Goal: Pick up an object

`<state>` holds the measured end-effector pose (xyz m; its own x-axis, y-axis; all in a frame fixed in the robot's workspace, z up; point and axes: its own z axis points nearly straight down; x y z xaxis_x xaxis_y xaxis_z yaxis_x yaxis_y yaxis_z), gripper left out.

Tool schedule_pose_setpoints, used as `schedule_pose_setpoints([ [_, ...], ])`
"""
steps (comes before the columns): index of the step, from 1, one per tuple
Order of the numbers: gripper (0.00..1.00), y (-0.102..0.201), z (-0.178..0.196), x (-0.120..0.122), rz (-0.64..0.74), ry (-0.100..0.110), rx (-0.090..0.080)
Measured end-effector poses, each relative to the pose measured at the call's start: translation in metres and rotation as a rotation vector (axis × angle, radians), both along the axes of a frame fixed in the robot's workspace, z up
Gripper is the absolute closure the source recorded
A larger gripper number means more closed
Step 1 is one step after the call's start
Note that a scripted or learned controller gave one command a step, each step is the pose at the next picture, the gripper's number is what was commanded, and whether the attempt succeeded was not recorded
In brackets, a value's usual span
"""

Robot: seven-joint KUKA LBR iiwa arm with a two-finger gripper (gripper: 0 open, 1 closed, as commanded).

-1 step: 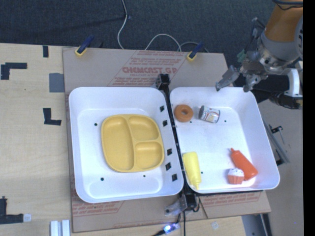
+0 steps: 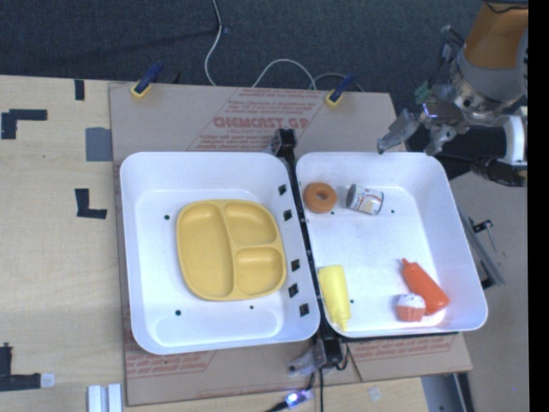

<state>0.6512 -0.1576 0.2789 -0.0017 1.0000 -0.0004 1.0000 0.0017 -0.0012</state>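
The gripper (image 2: 410, 137) is hovering past the right bin's (image 2: 453, 196) far rim, jaws seemingly spread and holding nothing. Descending squarely over the small jar (image 2: 364, 200), near the doughnut (image 2: 321, 197), is looking wisest.

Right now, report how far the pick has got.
Nothing looks picked yet: the donut, small jar, yellow bottle, orange bottle and cupcake all lie in the right bin. The gripper hangs open above its far rim, holding nothing. Descent, grasp and lift remain.
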Motion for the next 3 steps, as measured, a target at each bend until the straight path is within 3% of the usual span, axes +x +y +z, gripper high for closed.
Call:
schedule_pose_setpoints([
  [3, 0.00, -0.018, -0.156, 0.014, 0.000, 0.004, 0.000],
])
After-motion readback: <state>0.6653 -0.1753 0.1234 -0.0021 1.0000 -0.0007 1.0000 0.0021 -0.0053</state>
